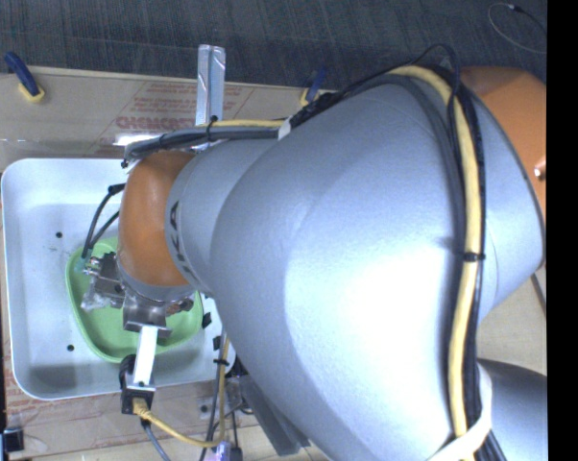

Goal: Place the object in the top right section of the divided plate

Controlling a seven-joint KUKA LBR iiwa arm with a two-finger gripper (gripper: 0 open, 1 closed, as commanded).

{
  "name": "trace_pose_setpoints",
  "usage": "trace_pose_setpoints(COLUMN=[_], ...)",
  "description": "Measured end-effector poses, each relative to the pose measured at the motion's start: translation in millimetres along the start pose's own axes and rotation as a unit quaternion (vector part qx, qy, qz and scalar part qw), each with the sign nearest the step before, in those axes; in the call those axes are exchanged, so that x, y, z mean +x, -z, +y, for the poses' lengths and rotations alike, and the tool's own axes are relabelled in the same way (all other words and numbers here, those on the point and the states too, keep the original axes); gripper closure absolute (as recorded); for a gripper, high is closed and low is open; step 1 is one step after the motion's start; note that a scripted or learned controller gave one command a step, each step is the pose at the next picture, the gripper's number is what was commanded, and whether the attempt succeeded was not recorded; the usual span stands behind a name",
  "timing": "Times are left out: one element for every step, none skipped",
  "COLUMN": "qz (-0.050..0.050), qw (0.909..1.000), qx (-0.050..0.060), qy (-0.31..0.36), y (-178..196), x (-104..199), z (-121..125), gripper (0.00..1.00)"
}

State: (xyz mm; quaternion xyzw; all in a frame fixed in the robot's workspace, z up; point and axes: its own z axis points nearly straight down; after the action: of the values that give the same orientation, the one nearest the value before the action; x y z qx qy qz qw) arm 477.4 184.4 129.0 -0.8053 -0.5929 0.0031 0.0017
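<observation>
Item 1, nearest the camera: grey arm (366,257). Its bulk covers the frame from centre out to 3 o'clock, and a yellow cable (467,190) and black cables run over its shell.

Item 2: orange band (150,224), toward 9 o'clock of centre, above the wrist hardware.

Item 3: gripper (116,281), lowered over the plate. It is hidden beneath the wrist and its mounts, so whether it is parted, clenched or grasping cannot be told.

Item 4: green divided plate (83,305), lying in the bin at about 8 o'clock, largely covered by the wrist. The dividers cannot be made out. The object to be placed cannot be made out.

Item 5: white bin (39,219), at 9 o'clock, holding the plate.

Item 6, farthest: cardboard sheet (155,109) behind the bin at 11 o'clock, with blue clamps (22,75) on its far edge.
</observation>
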Motion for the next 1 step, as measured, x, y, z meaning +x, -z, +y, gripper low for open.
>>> trace_pose_setpoints(qz=[0.0], qw=[0.9999], qx=[-0.001], qy=[0.013], y=[50.6], x=[39.4], z=[11.8], gripper=[0.0])
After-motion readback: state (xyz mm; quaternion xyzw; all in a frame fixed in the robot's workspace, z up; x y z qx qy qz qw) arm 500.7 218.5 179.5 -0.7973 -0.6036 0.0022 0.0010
